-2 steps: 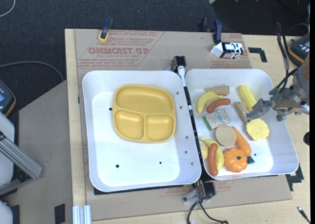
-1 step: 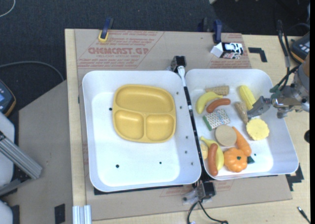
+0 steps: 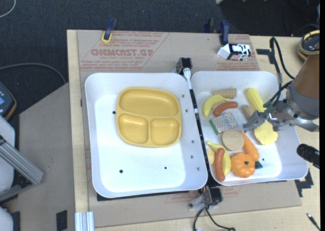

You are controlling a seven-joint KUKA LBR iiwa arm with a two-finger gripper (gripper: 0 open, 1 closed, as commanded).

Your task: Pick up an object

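Reaching in from the right, the gripper (image 3: 257, 121) hangs low over the right-hand bin (image 3: 292, 166), among the toy food that fills it. Its grey fingers (image 3: 250, 124) point left, toward a round tan disc (image 3: 233, 139) and a speckled block (image 3: 224, 122); whether they are spread or closed cannot be told from this angle, and nothing is seen pinched between them. A pale yellow piece (image 3: 265, 134) lies just beside the gripper on its near side, and an ear of corn (image 3: 254, 99) just on its far side, so the tool sits in a crowded spot where several pieces could be the target. Farther left in that bin are a banana (image 3: 210, 104) and a sausage (image 3: 225, 107); nearer the front edge lie a carrot (image 3: 250, 146), a small pumpkin (image 3: 242, 165) and a second sausage (image 3: 219, 162). The left-hand bin (image 3: 101, 138) carries a yellow divided plate (image 3: 149, 116), well apart from the arm. By the look of it the pick is not yet made: the low approach suggests a grasp attempt among the pieces near the bin's middle.
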